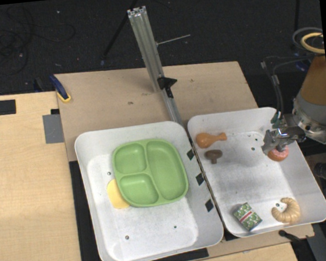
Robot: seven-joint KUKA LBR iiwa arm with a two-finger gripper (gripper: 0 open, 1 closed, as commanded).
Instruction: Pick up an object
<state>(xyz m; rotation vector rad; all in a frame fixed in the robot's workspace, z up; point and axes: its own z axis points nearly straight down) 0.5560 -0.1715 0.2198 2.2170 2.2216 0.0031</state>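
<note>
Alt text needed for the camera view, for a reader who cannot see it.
A grey arm's gripper sits low over a small red round object at the right white bin's right edge; a green sectioned plastic plate lies in the left white bin.

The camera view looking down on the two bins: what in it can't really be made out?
- Yellow object: mostly hidden under the green divided plate.
- Red object: partly covered by the gripper.
- Green packet: print too small to read.
- Arm: cut off at the right.

two white bins (106, 244); one green tray (150, 172); six small items (246, 216)
</note>
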